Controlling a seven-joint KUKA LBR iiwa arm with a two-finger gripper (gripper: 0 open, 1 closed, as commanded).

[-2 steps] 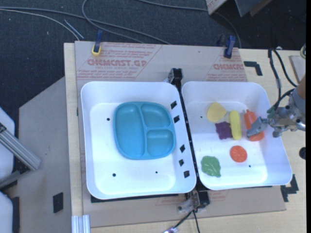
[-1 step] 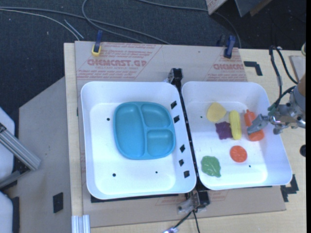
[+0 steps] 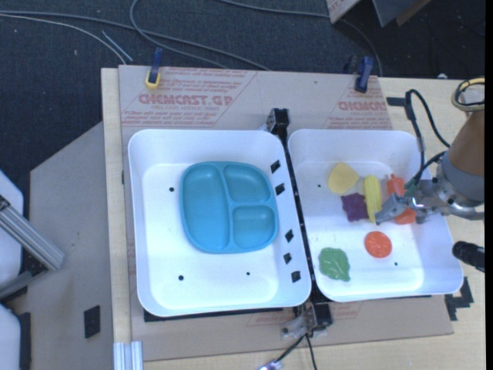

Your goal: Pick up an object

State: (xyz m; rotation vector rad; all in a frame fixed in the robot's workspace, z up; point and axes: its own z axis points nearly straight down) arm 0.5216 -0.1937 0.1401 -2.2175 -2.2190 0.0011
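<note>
Apparently mid-reach: gripper (image 3: 395, 206), finger state I cannot tell, sits beside the yellow piece (image 3: 372, 196), orange-red piece (image 3: 405, 217) just behind; next needs a closing.

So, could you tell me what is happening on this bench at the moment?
The arm's gripper is down in the right bin, among small toy foods: a yellow piece, a corn cob, a purple piece, an orange round and a green piece. Nothing is visibly held yet. A blue divided plate sits in the left bin.
</note>
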